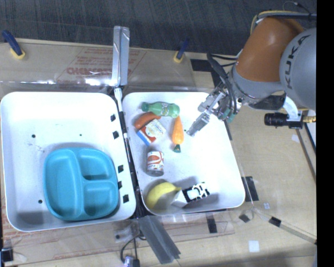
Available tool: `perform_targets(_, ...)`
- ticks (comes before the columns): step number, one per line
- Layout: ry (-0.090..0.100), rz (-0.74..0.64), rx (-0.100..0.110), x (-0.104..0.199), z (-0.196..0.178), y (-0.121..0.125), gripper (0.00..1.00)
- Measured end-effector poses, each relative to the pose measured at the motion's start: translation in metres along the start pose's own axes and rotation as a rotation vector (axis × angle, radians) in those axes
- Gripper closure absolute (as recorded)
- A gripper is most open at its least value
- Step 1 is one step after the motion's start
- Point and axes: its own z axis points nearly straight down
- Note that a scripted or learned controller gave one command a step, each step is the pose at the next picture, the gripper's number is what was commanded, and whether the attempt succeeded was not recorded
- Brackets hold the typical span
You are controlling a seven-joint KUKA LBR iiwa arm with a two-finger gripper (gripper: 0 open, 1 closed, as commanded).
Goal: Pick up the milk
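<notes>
Gripper point(199, 123) hangs over right bin point(225, 166), finger state unclear. Milk point(196, 193) (black-white cow-patterned carton) sits well below it; "KUKA" readable on arm point(292, 60).

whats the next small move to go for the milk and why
Probably carry the gripper toward the front of the right bin, to above the milk carton. The gripper hangs near the bin's back right with nothing between its fingers, beside the carrot, while the black-and-white carton lies at the front edge next to the yellow fruit.
</notes>
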Motion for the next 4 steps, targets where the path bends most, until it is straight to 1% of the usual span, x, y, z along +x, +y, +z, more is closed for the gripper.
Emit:
perform_targets(1, 0.006, 0.054, 0.001, 0.094, 0.076, -0.033, 0.0)
perform_targets(2, 0.003, 0.033, 0.0, 0.023, 0.096, 0.059, 0.0)
perform_targets(3, 0.001, -0.223, 0.0, 0.014, 0.053, -0.035, 0.0)
perform_targets(4, 0.004, -0.4, -0.001, 0.094, 0.131, 0.006, 0.0)
